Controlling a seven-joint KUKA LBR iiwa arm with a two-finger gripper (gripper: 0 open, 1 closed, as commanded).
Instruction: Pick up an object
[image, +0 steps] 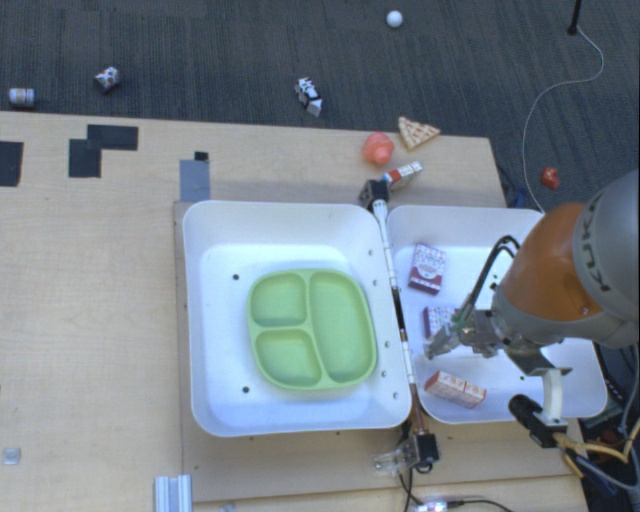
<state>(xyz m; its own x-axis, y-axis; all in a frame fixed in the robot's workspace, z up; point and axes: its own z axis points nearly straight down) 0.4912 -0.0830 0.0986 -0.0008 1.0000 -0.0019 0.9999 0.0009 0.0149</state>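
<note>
You have two white bins on the bench. The left bin (215, 300) holds one green divided plate (311, 329) with three compartments, lying flat near the bin's middle.

To the right of that plate, across the shared rim, the right bin (470, 225) holds three small packages. One red-and-white carton (428, 267) lies toward the far side of this bin. One darker purplish packet (437, 320) lies nearer you than the carton, beside the shared rim. One tan-and-red box (456, 389) lies at the near edge of the bin.

The gripper (447, 338) hangs over the right bin, just right of the purplish packet and above the tan-and-red box; you cannot tell from this view how its tips stand, and nothing shows held in it. The arm (560, 270), with its orange band, covers the right side of that bin.

Beyond the bins' far rim, on the bench, you can count one red ball (378, 149), one wedge-shaped toy (418, 132) and one small tube (404, 174).
</note>
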